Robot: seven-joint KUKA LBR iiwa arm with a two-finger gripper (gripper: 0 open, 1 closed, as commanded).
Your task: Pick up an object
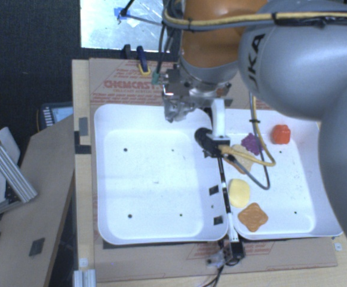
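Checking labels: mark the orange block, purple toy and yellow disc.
orange block [281, 134], camera view, top face.
purple toy [251, 142], camera view, middle.
yellow disc [239, 192], camera view, centre of its top.

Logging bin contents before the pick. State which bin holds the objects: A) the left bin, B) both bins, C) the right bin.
C: the orange block, purple piece, yellow piece and brown piece all lie in the right bin.
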